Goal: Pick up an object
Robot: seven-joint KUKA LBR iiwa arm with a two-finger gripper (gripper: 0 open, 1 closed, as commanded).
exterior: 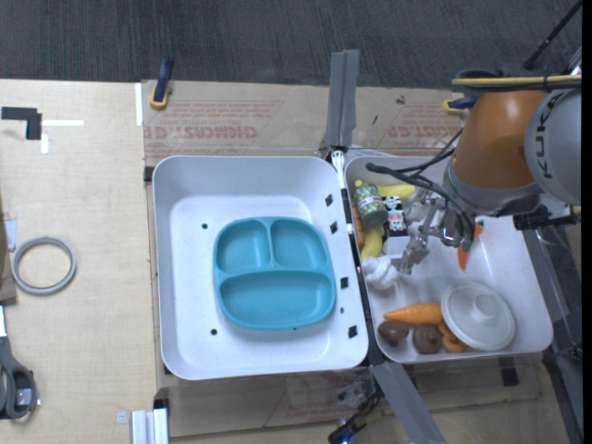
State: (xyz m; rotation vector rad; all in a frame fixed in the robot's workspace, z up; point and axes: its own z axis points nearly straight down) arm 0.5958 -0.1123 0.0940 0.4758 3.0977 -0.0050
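Note:
The right bin (507, 259) holds several small objects. A green can (367, 200) and a yellow banana (372, 241) lie along its left wall. A white crumpled item (377, 271) sits just below them. A carrot (413, 314), two brown round pieces (411, 336) and a white bowl (478, 314) fill the near end. My gripper (413, 248) hangs low over the middle of this bin, just right of the banana and above the white item. I see nothing held in it.
The left bin (171, 276) carries a blue divided plate (274, 273). A small orange piece (462, 255) lies right of the gripper, and a black-and-white block (396, 218) sits beside the can. A grey ring (41, 265) and scissors (17, 387) lie on the bench at far left.

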